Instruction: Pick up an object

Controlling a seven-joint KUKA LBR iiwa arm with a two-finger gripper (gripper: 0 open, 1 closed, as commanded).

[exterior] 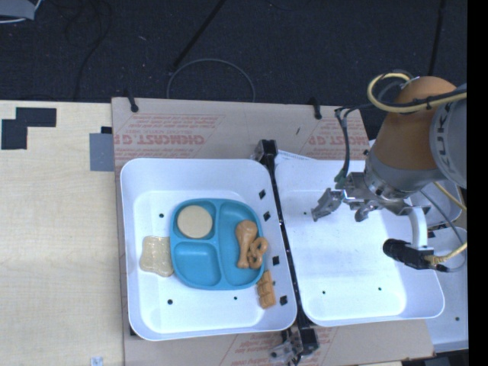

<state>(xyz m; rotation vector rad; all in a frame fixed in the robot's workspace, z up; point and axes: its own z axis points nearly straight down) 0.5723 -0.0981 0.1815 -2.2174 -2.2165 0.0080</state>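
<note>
Over the right bin (358, 296) the hand (345, 204) hangs with its fingers spread apart and nothing between them. In the left bin (145, 181) sits a blue tray (206, 269) holding a round tan biscuit (194, 221) and a twisted pretzel piece (249, 244). A pale bread slice (156, 255) lies touching the tray's left edge, and a small brown lump (265, 289) lies by its lower right corner.

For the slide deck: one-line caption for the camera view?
End effector above right bin; blue tray of food items in left bin.
</note>
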